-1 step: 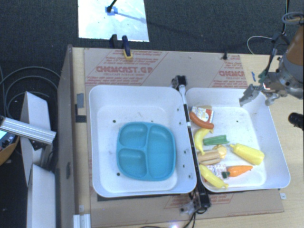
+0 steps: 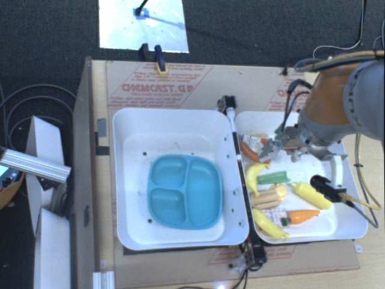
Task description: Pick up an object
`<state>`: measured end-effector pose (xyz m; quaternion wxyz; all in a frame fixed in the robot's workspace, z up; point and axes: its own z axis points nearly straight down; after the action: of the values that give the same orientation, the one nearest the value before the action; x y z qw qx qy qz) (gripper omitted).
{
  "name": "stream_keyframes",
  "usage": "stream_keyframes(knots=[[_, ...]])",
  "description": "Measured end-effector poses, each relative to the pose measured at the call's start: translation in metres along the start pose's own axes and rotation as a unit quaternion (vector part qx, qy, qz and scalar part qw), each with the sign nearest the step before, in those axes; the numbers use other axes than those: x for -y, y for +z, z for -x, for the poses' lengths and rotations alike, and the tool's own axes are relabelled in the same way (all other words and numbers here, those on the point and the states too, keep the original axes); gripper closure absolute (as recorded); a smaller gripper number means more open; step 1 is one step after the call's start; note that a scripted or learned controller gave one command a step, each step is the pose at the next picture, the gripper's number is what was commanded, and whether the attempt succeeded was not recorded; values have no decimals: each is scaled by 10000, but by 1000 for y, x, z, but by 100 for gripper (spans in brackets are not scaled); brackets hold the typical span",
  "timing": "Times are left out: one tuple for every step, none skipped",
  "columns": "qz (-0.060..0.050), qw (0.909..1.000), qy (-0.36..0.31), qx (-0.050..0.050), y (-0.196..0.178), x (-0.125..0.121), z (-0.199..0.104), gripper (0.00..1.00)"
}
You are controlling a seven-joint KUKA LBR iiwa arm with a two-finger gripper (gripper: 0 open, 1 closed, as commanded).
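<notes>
The gripper (image 2: 272, 149) hangs low over the right bin (image 2: 355, 224), its jaws too blurred to tell whether spread or closed. The nearest toy, a banana (image 2: 255, 174), lies just below-left of it, long axis running up-right. The arm reaches in from the right, wrist bent downward.

Right bin (image 2: 355, 224), lower right of frame, held toy food in a loose pile: yellow banana (image 2: 254, 174) by the divider, green piece (image 2: 274, 177) beside it, hot dog bun (image 2: 268, 198) below, orange carrot (image 2: 299, 217) lying flat, yellow corn-like piece (image 2: 311, 195), another yellow piece (image 2: 269, 224) at the bottom edge.
</notes>
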<state>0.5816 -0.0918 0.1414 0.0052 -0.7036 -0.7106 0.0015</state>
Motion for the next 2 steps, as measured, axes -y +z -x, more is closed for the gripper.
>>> stream_keyframes(knots=[[36,10000,18,22,60,-23,-6,0],[49,10000,21,30,56,-78,-2,0]])
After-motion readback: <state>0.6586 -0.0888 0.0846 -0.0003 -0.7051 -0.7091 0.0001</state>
